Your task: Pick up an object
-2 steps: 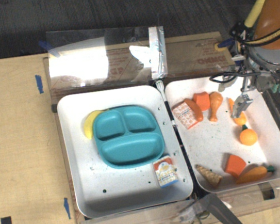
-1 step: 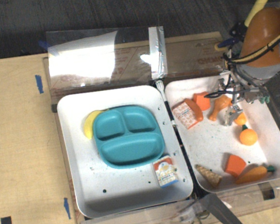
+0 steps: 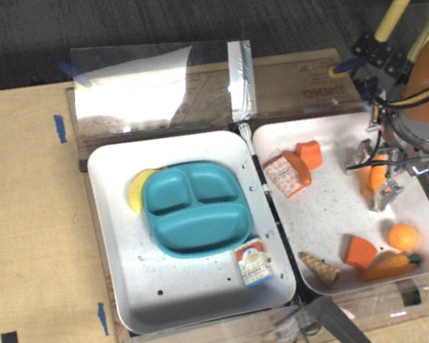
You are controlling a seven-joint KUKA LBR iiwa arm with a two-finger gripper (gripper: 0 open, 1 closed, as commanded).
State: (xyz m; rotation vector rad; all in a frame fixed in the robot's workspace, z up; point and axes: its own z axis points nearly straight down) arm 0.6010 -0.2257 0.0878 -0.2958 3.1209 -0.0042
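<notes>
Right now I have the arm reaching in at about three o'clock, with the two-finger gripper (image 3: pixel 379 178) lowered into the right-hand shallow white bin (image 3: pixel 328 130) near its three o'clock wall. Its metal fingers stand on either side of a small orange rounded piece (image 3: pixel 373 177), but cables and glare crowd that spot, and I cannot tell how wide the claw stands or whether it pinches the piece at all. I judge this as the closing-in step of the pick, with nothing lifted yet. Other candidates lie in the same bin: an orange-and-white carton (image 3: pixel 287 175) and a small orange block (image 3: pixel 309 154) toward eleven o'clock, a round orange fruit-like ball (image 3: pixel 403 237) and an orange wedge block (image 3: pixel 359 251) toward five o'clock, a long orange carrot-shaped toy (image 3: pixel 388 266) along the six o'clock wall, and a tan cone-like piece (image 3: pixel 318 266) at seven o'clock. The left-hand white bin (image 3: pixel 118 221) carries a teal divided plastic plate (image 3: pixel 196 208) at its centre, a yellow round thing (image 3: pixel 135 188) peeking from under the plate's ten o'clock edge, and a small blue-and-white carton (image 3: pixel 254 264) at five o'clock. Next, I would want the fingers squarely closed on the rounded piece, then a straight, slow rise to check that it comes along.
</notes>
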